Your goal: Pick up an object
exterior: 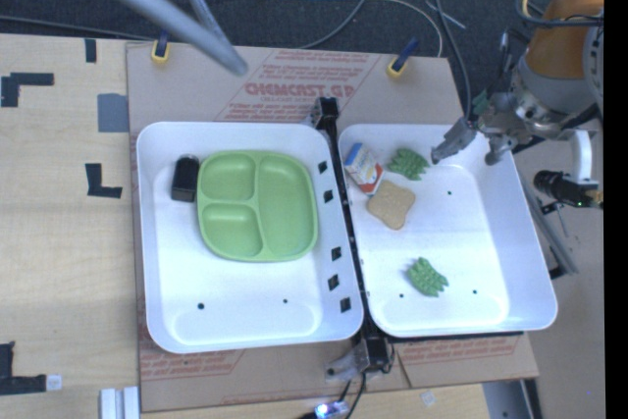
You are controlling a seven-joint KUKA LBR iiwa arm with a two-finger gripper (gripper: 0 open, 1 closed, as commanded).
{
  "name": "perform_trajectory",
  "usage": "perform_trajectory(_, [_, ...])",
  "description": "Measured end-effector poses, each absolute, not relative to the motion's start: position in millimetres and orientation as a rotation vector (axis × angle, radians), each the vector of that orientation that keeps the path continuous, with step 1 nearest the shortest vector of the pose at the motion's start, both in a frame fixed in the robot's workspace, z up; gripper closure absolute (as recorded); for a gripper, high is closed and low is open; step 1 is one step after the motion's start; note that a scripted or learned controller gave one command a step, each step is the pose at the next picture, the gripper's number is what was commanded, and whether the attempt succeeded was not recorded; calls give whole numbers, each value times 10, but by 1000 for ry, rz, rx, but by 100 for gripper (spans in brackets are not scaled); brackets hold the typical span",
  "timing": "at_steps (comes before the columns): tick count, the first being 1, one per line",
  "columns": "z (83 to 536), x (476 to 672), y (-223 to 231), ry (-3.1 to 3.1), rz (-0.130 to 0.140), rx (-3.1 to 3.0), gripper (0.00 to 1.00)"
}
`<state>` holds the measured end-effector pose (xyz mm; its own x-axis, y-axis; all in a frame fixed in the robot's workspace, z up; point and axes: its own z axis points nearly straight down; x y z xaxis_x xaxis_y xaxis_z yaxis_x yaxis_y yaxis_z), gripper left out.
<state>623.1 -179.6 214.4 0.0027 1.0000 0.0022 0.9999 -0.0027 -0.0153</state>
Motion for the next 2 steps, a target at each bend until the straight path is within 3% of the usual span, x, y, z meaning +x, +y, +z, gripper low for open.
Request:
perform_trajectory(1, [2238,6259,-1788,-2223,2,-2219,0])
perform_trajectory(2, [1799,6242,-1827,-2221,5,-2219,0])
